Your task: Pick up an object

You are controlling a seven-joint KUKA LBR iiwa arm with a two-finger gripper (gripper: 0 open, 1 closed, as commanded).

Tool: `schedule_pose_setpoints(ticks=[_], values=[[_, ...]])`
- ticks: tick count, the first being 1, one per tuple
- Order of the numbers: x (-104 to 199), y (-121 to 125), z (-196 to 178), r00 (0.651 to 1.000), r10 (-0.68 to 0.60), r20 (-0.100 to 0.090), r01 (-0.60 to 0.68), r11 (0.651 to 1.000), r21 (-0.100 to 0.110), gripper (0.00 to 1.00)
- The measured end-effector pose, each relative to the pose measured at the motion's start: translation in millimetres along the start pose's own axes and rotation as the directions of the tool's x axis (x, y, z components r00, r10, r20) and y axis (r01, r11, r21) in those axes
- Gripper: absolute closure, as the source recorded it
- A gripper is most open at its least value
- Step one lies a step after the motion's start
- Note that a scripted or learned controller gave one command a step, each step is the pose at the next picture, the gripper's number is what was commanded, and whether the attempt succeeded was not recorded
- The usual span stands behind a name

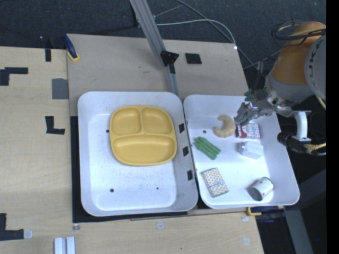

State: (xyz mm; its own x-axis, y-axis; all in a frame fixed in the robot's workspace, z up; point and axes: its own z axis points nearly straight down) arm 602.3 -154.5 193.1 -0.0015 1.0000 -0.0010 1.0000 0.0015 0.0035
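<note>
The right bin (275, 165) holds several small objects. A tan croissant-shaped piece (225, 126) lies near its upper middle, with a green ridged piece (206, 147) below and to its left. A red and white packet (249, 130) and a pale grey block (250, 150) lie to the right. A patterned card box (214, 182) and a small white cup (261, 188) on its side sit near the front. My gripper (242, 115) hangs low over the bin, just right of the croissant and above the packet. I see nothing held between its fingers.
The left bin (95, 163) holds a yellow divided tray (143, 135). A grey metal pole (151, 28) slants down to the bins' shared back edge. Cables run across the dark floor behind the bench.
</note>
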Motion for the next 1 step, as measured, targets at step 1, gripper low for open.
schedule_pose_setpoints(ticks=[1], values=[[-8.6,-1.6,-58.0,1.000,0.000,0.000,0.000,1.000,0.000,1.00]])
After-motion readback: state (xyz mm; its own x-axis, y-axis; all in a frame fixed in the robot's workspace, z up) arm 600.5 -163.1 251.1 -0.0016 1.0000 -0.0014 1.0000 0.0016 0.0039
